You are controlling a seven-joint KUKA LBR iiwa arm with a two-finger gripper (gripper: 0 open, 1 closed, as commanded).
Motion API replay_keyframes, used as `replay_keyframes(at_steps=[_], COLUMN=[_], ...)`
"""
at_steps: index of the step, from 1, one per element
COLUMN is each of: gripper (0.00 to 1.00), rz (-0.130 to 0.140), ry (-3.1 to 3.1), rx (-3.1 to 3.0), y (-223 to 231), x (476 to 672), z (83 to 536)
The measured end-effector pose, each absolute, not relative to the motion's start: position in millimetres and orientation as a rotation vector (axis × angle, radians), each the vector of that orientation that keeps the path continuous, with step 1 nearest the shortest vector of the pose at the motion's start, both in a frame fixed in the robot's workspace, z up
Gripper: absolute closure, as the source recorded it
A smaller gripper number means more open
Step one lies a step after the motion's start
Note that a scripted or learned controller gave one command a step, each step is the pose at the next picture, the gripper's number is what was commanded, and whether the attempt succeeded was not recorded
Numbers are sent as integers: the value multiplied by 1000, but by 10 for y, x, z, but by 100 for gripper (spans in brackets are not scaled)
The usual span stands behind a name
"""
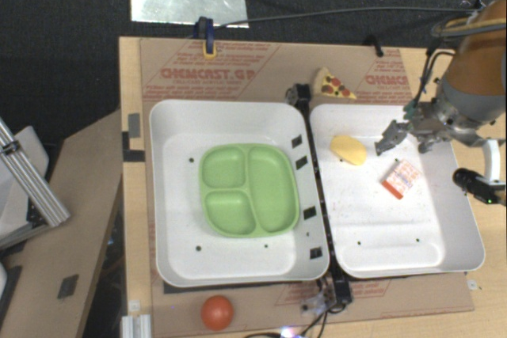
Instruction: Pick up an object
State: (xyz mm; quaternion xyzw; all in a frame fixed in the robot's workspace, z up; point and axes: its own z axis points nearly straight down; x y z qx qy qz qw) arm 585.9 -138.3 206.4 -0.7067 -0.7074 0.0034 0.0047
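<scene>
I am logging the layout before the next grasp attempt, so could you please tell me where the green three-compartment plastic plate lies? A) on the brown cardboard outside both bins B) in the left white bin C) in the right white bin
B: the green three-compartment plastic plate lies flat inside the left white bin, while the right white bin holds a yellow lump and a small red-and-white packet.

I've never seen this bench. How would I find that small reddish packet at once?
Look at the right-hand white bin, the one without the green divided plate. Near its middle, just below the gripper, lies the small orange-and-white packet. Its only neighbour in that bin is a rounded yellow lump to its upper left; the packet is flat, boxy and two-coloured.
</scene>
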Motion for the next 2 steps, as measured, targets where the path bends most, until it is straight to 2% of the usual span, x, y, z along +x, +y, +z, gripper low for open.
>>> replay_keyframes(at_steps=[1, 2], gripper=[0, 0], rz=[-1, 2], ry=[-2226, -2222], rx=[-2218, -2220], y=[-1380, -1449], x=[5886, 5884], z=[2135, 1692])
